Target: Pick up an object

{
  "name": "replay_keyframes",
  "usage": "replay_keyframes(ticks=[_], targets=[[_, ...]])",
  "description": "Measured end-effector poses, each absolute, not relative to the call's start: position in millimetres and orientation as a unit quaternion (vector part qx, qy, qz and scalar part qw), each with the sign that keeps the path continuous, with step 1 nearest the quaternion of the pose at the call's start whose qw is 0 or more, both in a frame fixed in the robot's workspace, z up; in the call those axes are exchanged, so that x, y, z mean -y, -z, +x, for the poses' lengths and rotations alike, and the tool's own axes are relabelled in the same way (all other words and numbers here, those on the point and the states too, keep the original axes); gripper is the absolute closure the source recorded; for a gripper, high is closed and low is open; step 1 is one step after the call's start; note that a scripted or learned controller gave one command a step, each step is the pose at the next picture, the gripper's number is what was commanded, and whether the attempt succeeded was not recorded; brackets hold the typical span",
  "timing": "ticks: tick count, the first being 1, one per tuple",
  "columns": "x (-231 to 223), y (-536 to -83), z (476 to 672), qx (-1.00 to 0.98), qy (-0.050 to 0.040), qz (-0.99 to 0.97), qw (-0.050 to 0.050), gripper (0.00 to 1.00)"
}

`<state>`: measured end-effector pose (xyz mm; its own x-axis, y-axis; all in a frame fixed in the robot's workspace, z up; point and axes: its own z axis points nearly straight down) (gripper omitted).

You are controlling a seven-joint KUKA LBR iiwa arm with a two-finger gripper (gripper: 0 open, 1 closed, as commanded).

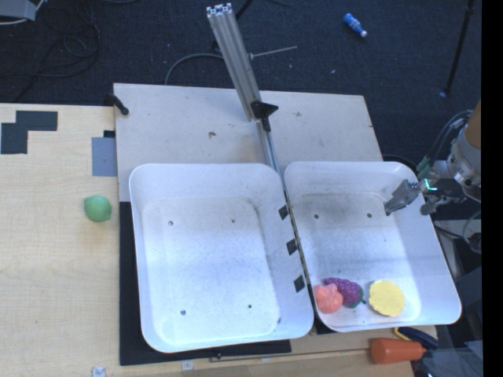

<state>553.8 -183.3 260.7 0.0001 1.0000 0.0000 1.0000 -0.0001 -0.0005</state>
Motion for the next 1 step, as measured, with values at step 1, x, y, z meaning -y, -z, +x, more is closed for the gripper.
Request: replay_keyframes(ticks=[1], targets=[[183.3,-260.7,553.8,0.707,-0.0002,-0.707,0.000,0.00]])
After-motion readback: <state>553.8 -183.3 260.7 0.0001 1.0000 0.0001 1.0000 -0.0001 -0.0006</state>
